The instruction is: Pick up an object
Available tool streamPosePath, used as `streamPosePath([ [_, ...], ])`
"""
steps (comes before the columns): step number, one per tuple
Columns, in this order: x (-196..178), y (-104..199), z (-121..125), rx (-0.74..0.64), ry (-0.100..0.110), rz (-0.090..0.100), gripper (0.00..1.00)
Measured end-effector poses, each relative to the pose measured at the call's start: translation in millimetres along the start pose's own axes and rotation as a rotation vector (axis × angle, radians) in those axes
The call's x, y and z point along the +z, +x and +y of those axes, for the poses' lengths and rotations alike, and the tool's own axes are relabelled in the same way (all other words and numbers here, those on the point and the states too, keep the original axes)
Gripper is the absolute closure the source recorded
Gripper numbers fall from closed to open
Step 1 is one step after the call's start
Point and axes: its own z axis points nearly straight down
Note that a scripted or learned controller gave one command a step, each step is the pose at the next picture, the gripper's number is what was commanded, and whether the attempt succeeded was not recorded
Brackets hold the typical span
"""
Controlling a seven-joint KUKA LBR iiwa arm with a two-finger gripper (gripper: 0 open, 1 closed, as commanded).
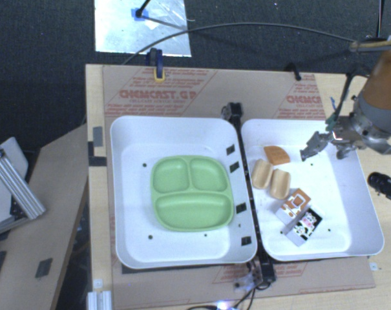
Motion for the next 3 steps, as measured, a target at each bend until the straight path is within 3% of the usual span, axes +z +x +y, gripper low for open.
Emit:
streamPosePath([
  [1, -6, 0, 2, -0.002, -0.010, -0.002, 0.00],
  [3, 85, 15, 9, -0.002, -0.009, -0.001, 0.00],
])
